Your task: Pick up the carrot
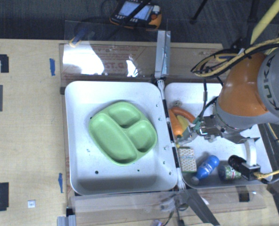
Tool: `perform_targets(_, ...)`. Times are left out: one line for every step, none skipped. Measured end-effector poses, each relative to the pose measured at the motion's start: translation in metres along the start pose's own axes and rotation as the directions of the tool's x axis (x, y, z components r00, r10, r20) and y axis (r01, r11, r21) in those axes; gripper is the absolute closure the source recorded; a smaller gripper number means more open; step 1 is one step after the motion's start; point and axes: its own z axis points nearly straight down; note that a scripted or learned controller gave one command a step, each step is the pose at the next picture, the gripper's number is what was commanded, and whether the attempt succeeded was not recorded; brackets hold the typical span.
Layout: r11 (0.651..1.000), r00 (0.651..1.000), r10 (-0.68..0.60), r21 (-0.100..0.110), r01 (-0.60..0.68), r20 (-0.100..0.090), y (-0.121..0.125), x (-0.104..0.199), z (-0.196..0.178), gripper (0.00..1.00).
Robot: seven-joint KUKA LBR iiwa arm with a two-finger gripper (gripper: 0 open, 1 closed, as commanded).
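Note:
The carrot (179,120), orange and curved, lies at the left side of the right bin (196,89), close to the wall shared with the left bin. My gripper (193,128) reaches in from the right and sits low, right against the carrot's right side. The arm's orange band and grey wrist cover the middle of the right bin. The wrist hides how the gripper meets the carrot.
In the left bin (78,102) lies a green divided plate (123,132). Along the right bin's front edge stand a small patterned box (187,159), a blue bottle (207,167) and a green can (228,173).

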Motion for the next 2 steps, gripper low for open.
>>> perform_targets(0.998, 0.998, -0.056, -0.004, 0.056, 0.002, 0.022, -0.007, 0.0, 0.0)
perform_targets(0.996, 0.996, -0.088, -0.004, 0.088, 0.003, 0.034, -0.016, -0.022, 0.0)
